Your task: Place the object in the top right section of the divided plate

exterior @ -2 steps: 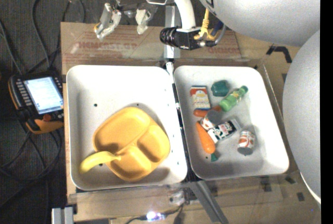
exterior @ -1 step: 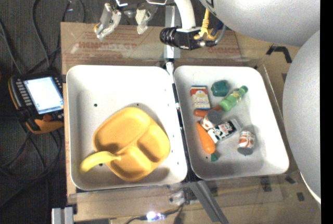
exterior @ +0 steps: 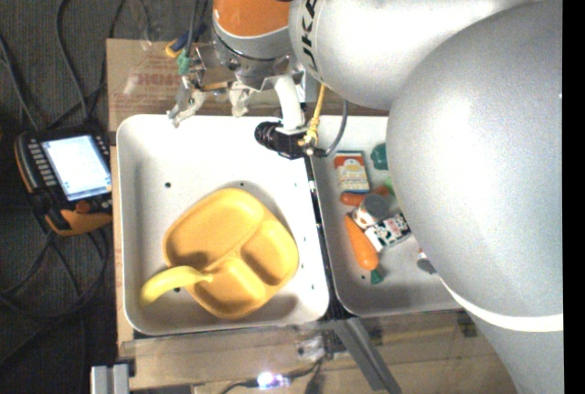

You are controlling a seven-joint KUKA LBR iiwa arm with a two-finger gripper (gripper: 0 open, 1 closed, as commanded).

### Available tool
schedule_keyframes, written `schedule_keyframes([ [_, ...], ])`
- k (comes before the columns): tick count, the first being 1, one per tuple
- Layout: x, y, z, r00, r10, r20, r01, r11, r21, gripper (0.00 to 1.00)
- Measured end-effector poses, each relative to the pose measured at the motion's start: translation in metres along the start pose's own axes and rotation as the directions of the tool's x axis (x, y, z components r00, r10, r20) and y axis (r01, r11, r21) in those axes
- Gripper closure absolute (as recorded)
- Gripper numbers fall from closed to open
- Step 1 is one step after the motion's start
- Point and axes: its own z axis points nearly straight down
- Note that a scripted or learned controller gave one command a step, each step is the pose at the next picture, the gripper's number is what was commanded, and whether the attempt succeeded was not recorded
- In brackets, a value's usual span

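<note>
- Gripper [exterior: 208, 101] hangs over the left bin's [exterior: 146, 200] far edge, jaws spread with nothing between them.
- Yellow divided plate [exterior: 233, 250] waits near that bin's front edge.
- Likely objects, like the carrot [exterior: 362, 243], sit in the right bin [exterior: 366, 296].

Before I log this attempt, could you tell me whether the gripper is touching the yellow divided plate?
Apart. The camera view shows the gripper at the bin's far rim, with bare white bin floor between it and the yellow divided plate.
</note>
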Motion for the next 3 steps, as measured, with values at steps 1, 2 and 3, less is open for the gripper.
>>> schedule_keyframes([
  [1, 0.001, 0.000, -0.001, 1.000, -0.002, -0.003, 0.002, 1.000, -0.001, 0.00],
  [2, 0.001, 0.000, -0.001, 1.000, -0.002, -0.003, 0.002, 1.000, -0.001, 0.00],
  [3, 0.004, 0.021, 0.013, 1.000, -0.031, -0.001, 0.031, 1.000, -0.002, 0.00],
])
